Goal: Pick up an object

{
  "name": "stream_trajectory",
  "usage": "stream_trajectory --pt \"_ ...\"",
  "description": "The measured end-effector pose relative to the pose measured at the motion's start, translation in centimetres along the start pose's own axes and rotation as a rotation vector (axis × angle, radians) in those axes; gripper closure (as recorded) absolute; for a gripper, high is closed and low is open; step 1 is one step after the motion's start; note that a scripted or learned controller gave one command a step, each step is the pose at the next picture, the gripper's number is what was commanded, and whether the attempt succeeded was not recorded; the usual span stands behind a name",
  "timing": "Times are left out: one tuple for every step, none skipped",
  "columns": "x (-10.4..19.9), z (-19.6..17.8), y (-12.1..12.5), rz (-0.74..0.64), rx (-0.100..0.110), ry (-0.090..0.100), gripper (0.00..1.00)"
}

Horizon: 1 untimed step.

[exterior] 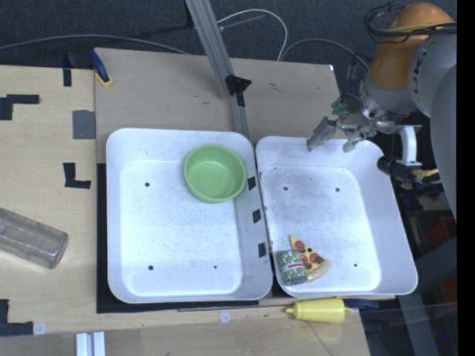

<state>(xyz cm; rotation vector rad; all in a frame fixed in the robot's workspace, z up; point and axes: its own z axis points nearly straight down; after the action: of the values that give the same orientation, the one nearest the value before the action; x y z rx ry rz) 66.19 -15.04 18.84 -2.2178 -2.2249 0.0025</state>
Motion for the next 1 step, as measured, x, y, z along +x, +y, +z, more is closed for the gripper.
stream_trajectory --pt "-0.01 0.0 -0.01 0.001 0.001 0.0 0.0"
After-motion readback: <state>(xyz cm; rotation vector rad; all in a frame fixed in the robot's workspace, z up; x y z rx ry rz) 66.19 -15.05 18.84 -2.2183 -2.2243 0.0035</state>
